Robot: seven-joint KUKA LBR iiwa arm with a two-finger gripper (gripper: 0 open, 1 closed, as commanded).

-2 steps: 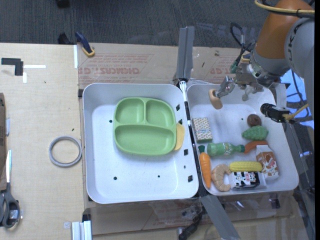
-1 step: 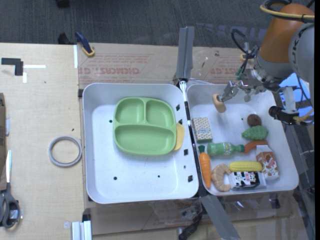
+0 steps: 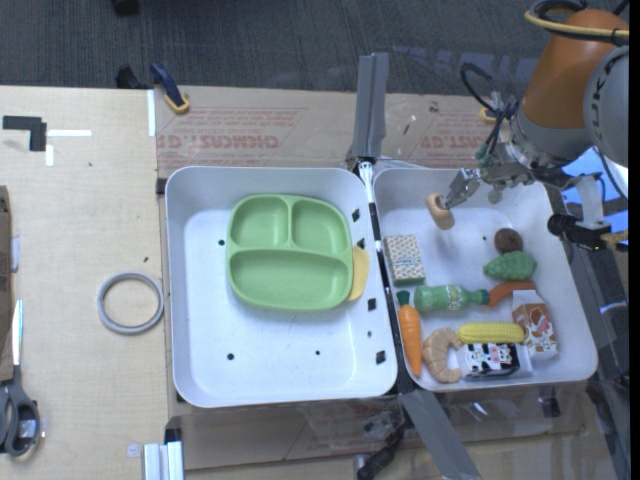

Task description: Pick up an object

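Note:
My gripper (image 3: 462,186) hangs over the far part of the right bin (image 3: 570,298), with the orange-banded arm behind it at the upper right. A small tan piece (image 3: 438,211) lies just below and left of the gripper tip, very close to it; contact cannot be made out. Other items in this bin are a brown ball (image 3: 508,239), a green leafy toy (image 3: 510,266), a green bottle (image 3: 450,297), a checkered box (image 3: 405,258), a carrot (image 3: 410,338), a corn cob (image 3: 490,333), a croissant (image 3: 442,355) and a small carton (image 3: 535,328).
The left bin (image 3: 200,348) holds a green divided plate (image 3: 290,251) with a yellow piece (image 3: 359,273) under its right edge. On the bench to the left lie a tape ring (image 3: 131,301) and scissors (image 3: 15,408). A blue clamp (image 3: 170,88) sits behind.

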